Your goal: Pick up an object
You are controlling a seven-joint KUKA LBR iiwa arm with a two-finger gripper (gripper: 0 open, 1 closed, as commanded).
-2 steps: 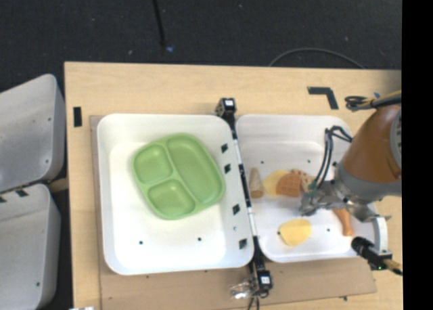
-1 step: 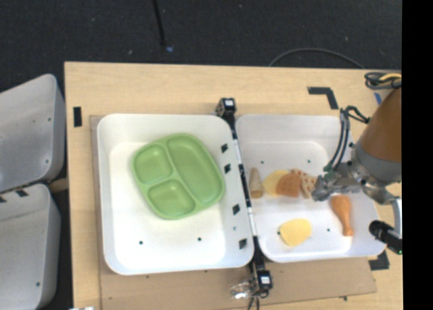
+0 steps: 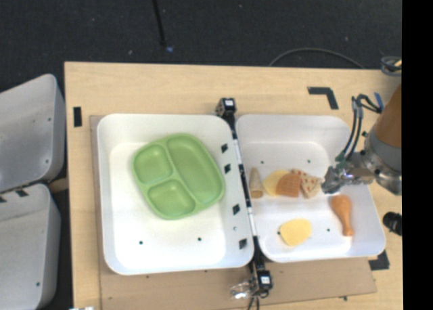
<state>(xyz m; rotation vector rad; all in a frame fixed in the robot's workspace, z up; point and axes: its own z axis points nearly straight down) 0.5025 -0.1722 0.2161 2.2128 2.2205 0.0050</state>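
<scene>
The right bin (image 3: 284,129) holds several food pieces. A tan cone-shaped piece (image 3: 256,183) lies near its left wall. Beside it sit a pale yellow round piece (image 3: 274,183), a brown bread-like piece (image 3: 289,185) and a speckled tan wedge (image 3: 310,184). A yellow oval piece (image 3: 295,232) lies toward the front, and an orange drumstick-shaped piece (image 3: 343,213) lies at the right. My gripper (image 3: 336,180) hangs low at the bin's right side, just right of the tan wedge and above the drumstick. The arm comes in from the right edge.
The left bin (image 3: 111,234) holds a green three-compartment plate (image 3: 178,176). A black clip divider (image 3: 238,187) runs between the two bins. Cables loop over the wooden bench (image 3: 169,89) behind the right bin. Grey chairs stand at the far left.
</scene>
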